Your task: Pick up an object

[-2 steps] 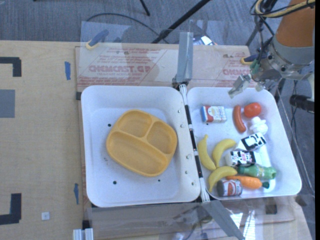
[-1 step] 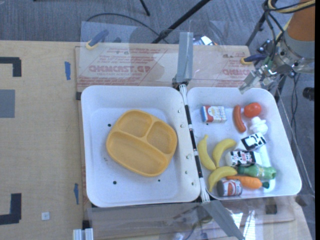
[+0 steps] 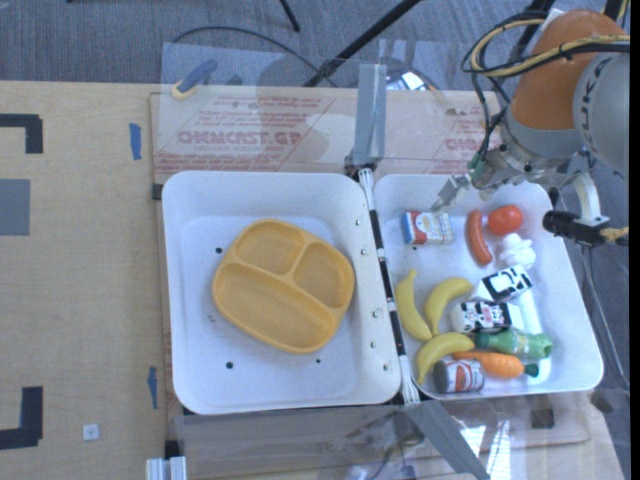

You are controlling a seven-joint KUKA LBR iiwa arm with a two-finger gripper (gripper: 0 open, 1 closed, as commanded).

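The left bin [image 3: 190,268] holds one yellow plate [image 3: 283,285]. The right bin [image 3: 575,308] holds three bananas [image 3: 408,306], a tomato [image 3: 505,218] and a carrot [image 3: 497,365]. The claw [image 3: 452,193] hangs above it, its state impossible to tell.

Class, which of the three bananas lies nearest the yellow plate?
The leftmost banana, curved along the right bin's left wall; the other two lie further right.

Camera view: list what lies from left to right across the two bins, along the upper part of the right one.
Yellow divided plate → small carton → sausage → tomato.
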